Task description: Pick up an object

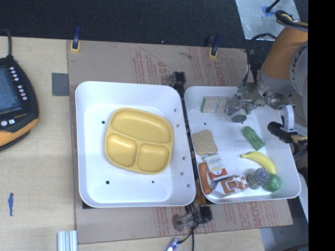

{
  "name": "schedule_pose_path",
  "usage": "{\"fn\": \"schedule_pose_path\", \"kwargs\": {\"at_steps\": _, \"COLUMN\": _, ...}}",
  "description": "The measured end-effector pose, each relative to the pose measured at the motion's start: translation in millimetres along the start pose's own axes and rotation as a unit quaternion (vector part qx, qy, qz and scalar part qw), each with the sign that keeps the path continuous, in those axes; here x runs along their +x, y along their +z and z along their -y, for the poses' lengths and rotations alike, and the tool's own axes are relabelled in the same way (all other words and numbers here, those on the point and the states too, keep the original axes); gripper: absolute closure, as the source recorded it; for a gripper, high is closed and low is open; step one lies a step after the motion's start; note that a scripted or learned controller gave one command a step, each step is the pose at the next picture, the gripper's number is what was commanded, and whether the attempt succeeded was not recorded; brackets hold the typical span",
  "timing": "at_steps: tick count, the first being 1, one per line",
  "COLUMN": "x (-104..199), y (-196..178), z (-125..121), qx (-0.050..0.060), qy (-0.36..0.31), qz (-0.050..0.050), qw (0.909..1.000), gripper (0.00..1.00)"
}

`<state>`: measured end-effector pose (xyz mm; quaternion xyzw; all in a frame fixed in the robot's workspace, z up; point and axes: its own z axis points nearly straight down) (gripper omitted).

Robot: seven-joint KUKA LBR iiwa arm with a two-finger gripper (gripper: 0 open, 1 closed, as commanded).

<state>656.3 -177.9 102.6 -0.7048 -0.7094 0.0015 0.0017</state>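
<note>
Looking at the right bin, we see the end effector near its far edge, just beside a green cucumber and a banana; we cannot tell its state

A black and orange handset lies at the bench's left edge; two clamps pin brown cardboard; grey tape beside it.

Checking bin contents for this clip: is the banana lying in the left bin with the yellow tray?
No. The banana lies in the right bin, while the yellow tray sits alone in the left bin.
</note>
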Motion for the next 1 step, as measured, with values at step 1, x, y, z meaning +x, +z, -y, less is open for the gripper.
{"fn": "schedule_pose_path", "kwargs": {"at_steps": 1, "x": 58.5, "y": -59.0, "z": -0.6, "qx": -0.002, "qy": 0.002, "qz": 0.000, "qw": 1.0000, "gripper": 1.00}}
